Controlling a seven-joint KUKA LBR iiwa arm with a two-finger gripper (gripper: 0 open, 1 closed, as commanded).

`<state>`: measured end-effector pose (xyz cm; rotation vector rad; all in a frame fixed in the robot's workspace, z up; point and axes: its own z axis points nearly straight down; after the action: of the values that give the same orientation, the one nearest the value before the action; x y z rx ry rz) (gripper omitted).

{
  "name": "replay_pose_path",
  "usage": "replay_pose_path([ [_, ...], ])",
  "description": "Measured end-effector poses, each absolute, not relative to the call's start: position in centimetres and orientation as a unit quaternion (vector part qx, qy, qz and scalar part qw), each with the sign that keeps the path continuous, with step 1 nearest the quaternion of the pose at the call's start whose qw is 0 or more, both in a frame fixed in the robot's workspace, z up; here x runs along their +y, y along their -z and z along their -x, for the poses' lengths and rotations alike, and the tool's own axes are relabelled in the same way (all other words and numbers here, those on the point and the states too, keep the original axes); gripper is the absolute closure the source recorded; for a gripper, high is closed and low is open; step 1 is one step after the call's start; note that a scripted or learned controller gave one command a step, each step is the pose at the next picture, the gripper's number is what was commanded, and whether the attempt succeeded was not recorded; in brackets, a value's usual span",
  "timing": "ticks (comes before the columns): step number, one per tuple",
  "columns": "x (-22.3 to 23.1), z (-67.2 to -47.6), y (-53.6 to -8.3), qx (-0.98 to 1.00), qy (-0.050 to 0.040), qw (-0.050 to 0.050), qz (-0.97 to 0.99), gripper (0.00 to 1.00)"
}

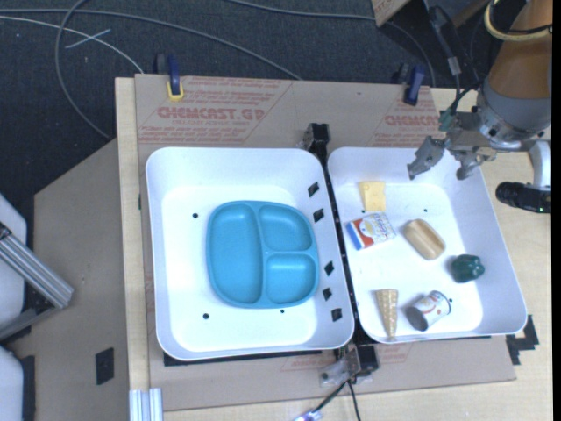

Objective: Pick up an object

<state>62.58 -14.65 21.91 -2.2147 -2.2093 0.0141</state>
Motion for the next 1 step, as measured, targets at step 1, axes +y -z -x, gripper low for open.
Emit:
replay_pose_path([
  [1, -14.6, -62.85, -22.82, -0.707, 0.0, 0.001, 0.707, 0.0],
])
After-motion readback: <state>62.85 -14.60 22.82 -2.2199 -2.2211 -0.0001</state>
